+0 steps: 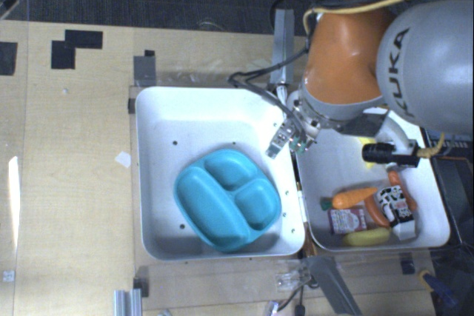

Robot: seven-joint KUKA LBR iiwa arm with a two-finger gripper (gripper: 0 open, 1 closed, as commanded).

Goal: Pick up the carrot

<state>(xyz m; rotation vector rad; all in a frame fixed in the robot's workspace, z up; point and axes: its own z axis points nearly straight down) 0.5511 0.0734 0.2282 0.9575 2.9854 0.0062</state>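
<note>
Overhead slanted view of two shallow white bins on a wooden tabletop [67,159]. The grey arm [422,63], with its orange band [344,55], reaches in from the right; its gripper [285,138] hangs above the divide between the left bin [159,111] and the right bin [437,222]. Nothing lies between the fingers, but whether they stand wide or narrow cannot be told. The carrot [354,197] lies in the right bin, to the right of and below the gripper, well apart from it, touching a small clutter: a red packet [346,220], a yellow item [368,237] and a black-and-white item [392,203]. A blue compartment tray [226,196] rests in the left bin, below and left of the gripper.
</note>
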